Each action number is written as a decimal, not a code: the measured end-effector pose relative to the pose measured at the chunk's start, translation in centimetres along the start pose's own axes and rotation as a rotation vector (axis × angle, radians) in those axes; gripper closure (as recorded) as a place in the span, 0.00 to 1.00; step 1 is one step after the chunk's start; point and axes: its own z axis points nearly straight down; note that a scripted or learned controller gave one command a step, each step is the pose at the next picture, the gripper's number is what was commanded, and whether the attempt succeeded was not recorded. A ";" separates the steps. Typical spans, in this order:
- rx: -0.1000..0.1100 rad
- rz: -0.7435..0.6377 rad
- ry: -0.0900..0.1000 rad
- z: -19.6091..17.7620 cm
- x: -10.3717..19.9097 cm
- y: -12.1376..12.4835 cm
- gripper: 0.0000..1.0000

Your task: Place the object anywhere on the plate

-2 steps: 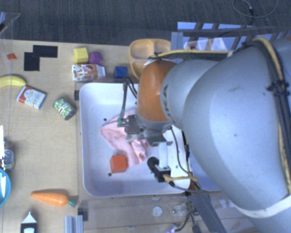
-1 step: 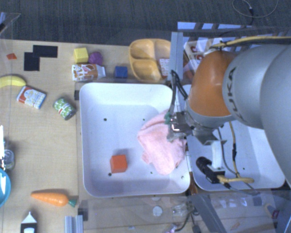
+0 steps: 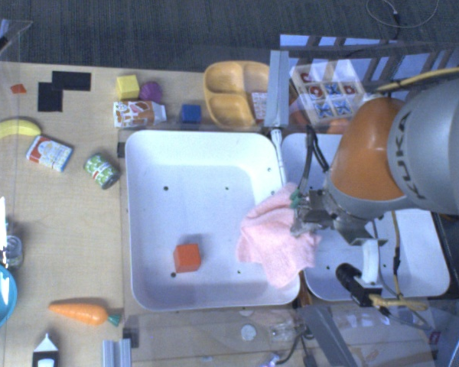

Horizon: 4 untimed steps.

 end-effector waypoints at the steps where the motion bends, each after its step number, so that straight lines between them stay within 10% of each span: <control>1: -0.003 0.005 0.000 -2.0 2.6 -0.1 1.00; 2: -0.002 0.066 0.002 -2.7 12.4 -0.5 1.00; 3: 0.000 -0.037 -0.001 -3.2 5.0 8.8 1.00; 4: 0.001 0.049 0.000 0.0 -0.3 6.1 1.00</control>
